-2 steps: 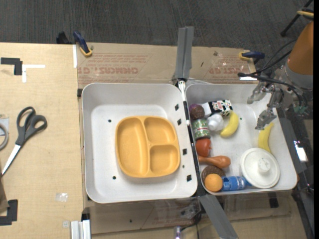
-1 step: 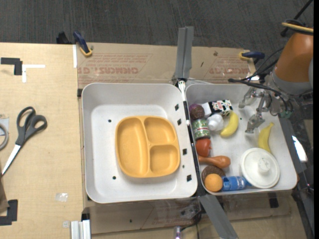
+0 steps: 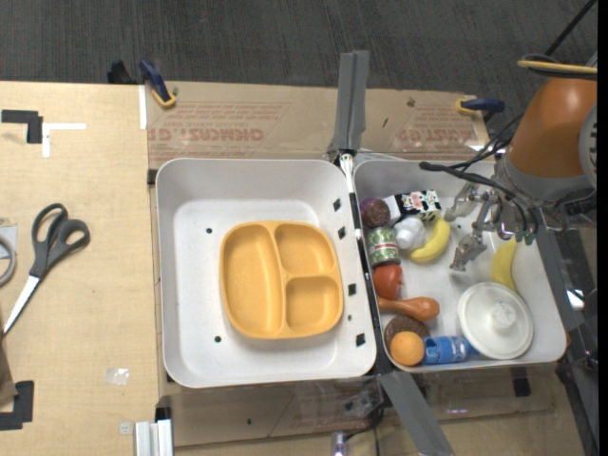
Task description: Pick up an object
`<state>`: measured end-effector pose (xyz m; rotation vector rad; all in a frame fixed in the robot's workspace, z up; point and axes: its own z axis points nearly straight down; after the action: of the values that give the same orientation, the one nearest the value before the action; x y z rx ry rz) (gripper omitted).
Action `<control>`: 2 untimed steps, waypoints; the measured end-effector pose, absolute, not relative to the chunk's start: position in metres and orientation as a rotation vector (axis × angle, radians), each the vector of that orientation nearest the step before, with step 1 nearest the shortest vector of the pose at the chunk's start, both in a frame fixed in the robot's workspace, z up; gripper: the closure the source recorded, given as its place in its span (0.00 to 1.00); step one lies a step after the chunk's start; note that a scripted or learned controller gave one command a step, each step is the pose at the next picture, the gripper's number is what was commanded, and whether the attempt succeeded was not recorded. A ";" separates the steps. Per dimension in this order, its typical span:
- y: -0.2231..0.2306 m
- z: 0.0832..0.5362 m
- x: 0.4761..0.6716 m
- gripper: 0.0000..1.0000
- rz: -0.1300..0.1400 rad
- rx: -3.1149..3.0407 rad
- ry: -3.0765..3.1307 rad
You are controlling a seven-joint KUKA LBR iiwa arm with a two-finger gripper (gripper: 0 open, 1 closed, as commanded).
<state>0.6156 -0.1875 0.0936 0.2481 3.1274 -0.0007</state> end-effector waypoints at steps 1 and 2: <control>-0.131 0.094 0.620 0.00 -0.005 0.242 3.127; -0.222 0.094 0.560 0.00 -0.002 0.134 3.132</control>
<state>0.5597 -0.2223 0.0939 0.1342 3.1322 -0.0021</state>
